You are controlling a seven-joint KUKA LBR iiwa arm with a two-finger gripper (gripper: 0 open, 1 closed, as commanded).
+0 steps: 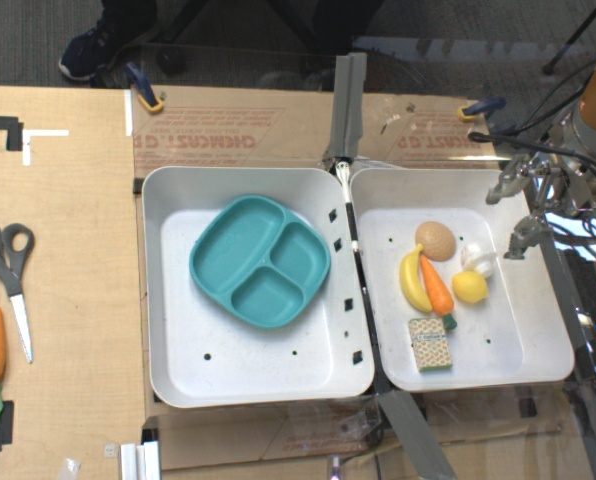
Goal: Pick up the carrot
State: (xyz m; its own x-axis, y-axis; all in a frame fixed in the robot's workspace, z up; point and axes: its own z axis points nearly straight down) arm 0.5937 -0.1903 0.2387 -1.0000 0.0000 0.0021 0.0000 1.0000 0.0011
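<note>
Carrot point(436, 285) lies in right bin point(538, 363), near its middle, wedged between banana point(412, 281) and lemon point(469, 287), below egg point(436, 239). Looks light, rigid, smooth, tapered: pinch across thick middle. Gripper point(526, 230) near bin's right edge; jaws' state unclear.

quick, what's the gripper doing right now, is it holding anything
Gripper: at the right bin's far right edge, apart from the carrot; open or shut cannot be told.
</note>
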